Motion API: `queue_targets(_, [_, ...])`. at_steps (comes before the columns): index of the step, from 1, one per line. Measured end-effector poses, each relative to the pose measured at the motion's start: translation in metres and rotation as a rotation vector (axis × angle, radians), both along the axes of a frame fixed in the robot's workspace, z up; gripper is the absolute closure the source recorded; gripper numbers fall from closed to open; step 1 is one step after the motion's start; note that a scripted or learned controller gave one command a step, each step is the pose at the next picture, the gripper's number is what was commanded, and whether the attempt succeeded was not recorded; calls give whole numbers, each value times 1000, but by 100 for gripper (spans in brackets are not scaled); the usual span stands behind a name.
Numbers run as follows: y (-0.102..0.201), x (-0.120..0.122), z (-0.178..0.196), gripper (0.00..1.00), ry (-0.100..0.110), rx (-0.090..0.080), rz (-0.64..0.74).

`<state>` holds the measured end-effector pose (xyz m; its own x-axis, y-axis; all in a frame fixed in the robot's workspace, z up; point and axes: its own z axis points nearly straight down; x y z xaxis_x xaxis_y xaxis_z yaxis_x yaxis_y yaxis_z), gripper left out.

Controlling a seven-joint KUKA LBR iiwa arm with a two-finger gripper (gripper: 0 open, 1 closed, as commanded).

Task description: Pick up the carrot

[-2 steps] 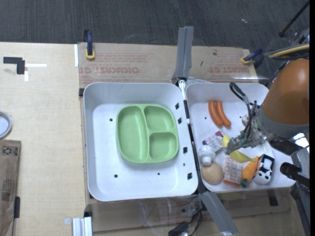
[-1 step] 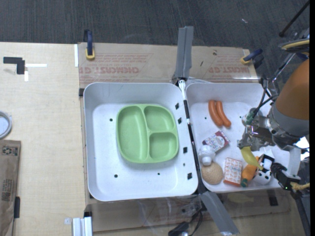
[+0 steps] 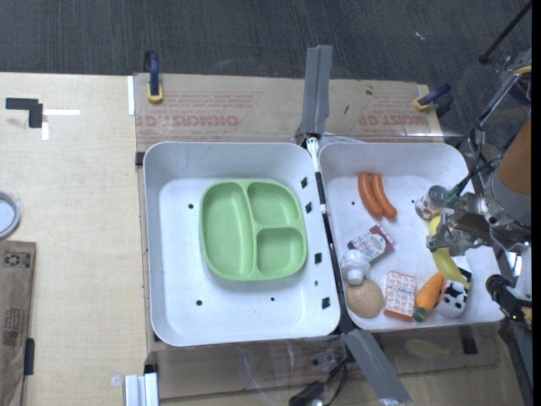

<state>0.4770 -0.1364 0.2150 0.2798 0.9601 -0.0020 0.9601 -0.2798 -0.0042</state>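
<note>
Nearest the camera, along the front wall of the right bin (image 3: 397,152), sits a row of small things: a round tan bun (image 3: 364,298), a flat red-and-white packet (image 3: 400,294), then the carrot (image 3: 428,292) — a short orange taper with a green tip, lying at a slant. Just right of the carrot rests a black-and-white cow-patterned toy (image 3: 454,298), and a curved yellow banana (image 3: 445,263) lies just behind it, touching or nearly so. Behind the bun are a small white rounded piece (image 3: 353,266) and a crinkled red-and-white wrapper (image 3: 372,243).

Above the banana, behind the carrot, hangs the gripper (image 3: 443,242), metal and grey; whether it is released or clenched, I cannot tell.

Left of the carrot, across the divider, the left bin (image 3: 161,252) holds a smooth green three-compartment plate (image 3: 252,228). Farther back from the carrot, two glossy orange-red sausages (image 3: 377,194) lie side by side. Beyond the bins — a cardboard sheet (image 3: 228,108) with red print.
</note>
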Motion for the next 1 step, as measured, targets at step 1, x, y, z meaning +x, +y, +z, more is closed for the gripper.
queue_targets(1, [0, 0, 0, 0, 0, 0, 1])
